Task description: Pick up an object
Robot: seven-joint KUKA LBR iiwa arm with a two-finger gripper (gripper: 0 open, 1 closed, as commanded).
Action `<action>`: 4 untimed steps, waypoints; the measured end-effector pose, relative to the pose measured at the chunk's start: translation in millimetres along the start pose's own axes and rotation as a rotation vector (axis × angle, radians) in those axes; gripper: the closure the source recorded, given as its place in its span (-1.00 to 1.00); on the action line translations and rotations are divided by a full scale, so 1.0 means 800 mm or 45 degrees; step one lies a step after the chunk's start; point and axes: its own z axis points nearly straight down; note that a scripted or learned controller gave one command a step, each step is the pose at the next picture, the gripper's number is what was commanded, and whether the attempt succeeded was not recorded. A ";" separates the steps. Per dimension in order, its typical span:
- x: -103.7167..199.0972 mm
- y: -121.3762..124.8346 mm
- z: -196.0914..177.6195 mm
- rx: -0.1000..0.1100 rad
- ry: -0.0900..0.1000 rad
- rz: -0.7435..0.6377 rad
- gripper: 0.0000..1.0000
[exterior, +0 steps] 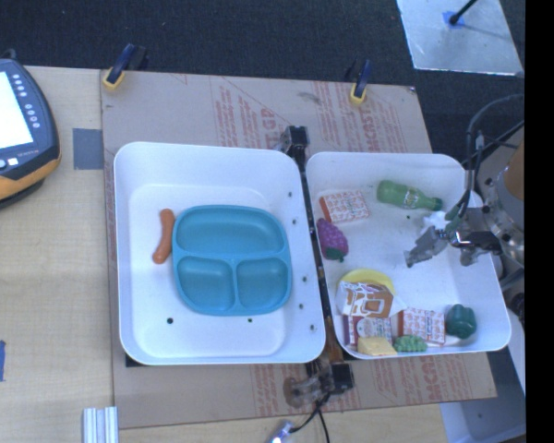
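Blue tray (231,270), orange sausage (163,235), green bottle (406,195), purple grapes (331,239).

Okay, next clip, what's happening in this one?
A robot arm reaches in from the right over the right bin, its gripper hovering above bare floor with nothing between its fingers. Around it lie a green bottle, a purple grape bunch, small cartons and a green pepper. The left bin holds a blue tray and an orange sausage. Nothing is picked yet.
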 end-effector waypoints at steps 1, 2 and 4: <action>-0.005 -0.009 0.190 0.000 0.000 -0.002 -1.00; -0.006 -0.009 0.181 0.006 0.000 -0.010 1.00; 0.137 -0.007 0.064 0.000 -0.003 -0.005 -1.00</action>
